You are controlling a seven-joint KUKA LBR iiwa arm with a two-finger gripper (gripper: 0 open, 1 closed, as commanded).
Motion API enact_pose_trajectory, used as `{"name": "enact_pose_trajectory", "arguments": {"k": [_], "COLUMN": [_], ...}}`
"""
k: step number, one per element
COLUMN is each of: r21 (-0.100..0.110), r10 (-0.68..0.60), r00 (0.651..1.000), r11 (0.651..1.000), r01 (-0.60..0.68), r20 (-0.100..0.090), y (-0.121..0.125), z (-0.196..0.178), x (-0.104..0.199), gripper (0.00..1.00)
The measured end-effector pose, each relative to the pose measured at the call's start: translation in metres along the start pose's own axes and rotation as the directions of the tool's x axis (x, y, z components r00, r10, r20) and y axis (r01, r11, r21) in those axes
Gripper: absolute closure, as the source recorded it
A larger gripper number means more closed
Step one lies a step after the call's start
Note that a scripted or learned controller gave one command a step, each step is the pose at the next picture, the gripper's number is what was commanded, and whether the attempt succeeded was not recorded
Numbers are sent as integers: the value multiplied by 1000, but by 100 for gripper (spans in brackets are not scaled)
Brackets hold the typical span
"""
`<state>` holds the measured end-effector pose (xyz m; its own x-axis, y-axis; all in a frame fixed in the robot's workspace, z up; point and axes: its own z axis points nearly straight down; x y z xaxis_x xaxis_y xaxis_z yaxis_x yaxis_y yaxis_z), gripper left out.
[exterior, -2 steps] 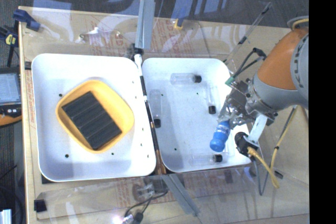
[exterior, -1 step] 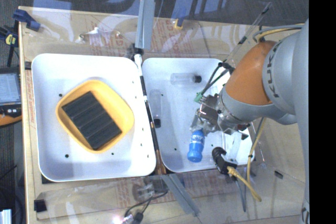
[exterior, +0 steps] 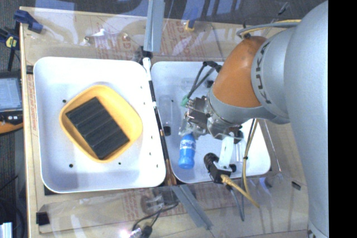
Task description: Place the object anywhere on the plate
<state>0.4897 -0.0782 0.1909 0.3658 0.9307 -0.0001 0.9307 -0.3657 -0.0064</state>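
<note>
Far to the gripper's left, in the left-hand shallow white bin (exterior: 47,72), lies the rounded yellow plate (exterior: 125,114) with a dark ribbed square insert (exterior: 99,127) on its middle. The plate sits skewed in the bin, its corners turned off the bin's walls, and nothing rests on it besides that insert.

Across the divide between the two bins, in the right-hand white bin (exterior: 167,78), lies the small blue plastic bottle with a white cap end (exterior: 187,152). It lies on its side, its long axis running nearly up and down the view, its lower end near the bin's front wall. It sits just beside the gripper (exterior: 192,122), below it and slightly left, seemingly touching or almost touching the gripper's lower edge; contact cannot be confirmed.

The gripper itself hangs under the grey arm's orange band (exterior: 237,78), over the middle of the right bin. Its metal body hides the fingertips, so whether they are spread or pressed together cannot be told, and the bottle does not sit visibly between them.

By my judgement, the bottle is not yet secured. The move ahead turns on a short shift down-view and leftward onto the bottle, closing across its narrow width, then a long carry left over the divide to the plate.
</note>
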Motion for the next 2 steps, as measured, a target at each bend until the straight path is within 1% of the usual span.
{"name": "enact_pose_trajectory", "arguments": {"k": [1,2], "r21": [-2,-3], "r10": [-70,-69], "r00": [998,998], "r11": [998,998], "r01": [70,69], "r20": [1,1], "y": [10,10], "z": [0,-1], "x": [54,54], "gripper": [100,0]}}
